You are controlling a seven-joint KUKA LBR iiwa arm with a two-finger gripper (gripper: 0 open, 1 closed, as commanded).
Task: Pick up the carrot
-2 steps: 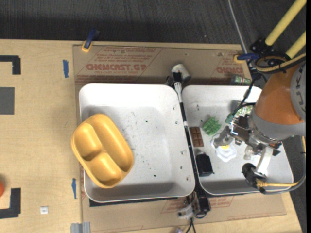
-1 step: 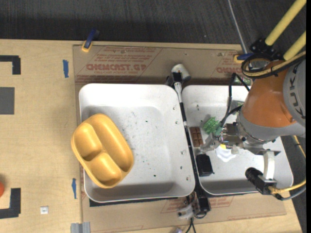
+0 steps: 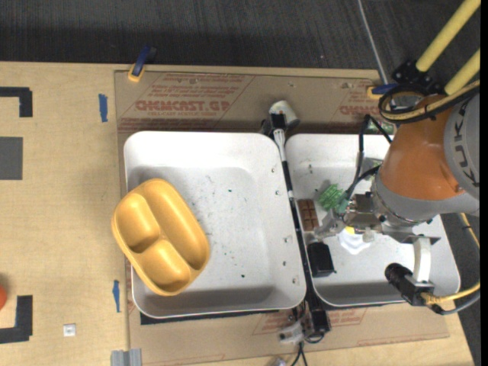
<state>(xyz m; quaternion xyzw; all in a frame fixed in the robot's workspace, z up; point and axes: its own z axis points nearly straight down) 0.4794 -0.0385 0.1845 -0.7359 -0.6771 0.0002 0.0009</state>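
The gripper (image 3: pixel 345 227) hung low in the right bin (image 3: pixel 335 292) — just beside a green thing (image 3: pixel 332 197) — whether clenched or released, I couldn't tell.

a robotics lab: 2 white bins (image 3: pixel 206 147) on a taped, cable-strewn bench (image 3: pixel 53 204).

Glossy yellow plastic dish (image 3: pixel 161 235) in smooth white bin (image 3: pixel 229 155); matt cardboard (image 3: pixel 191 97) beneath.
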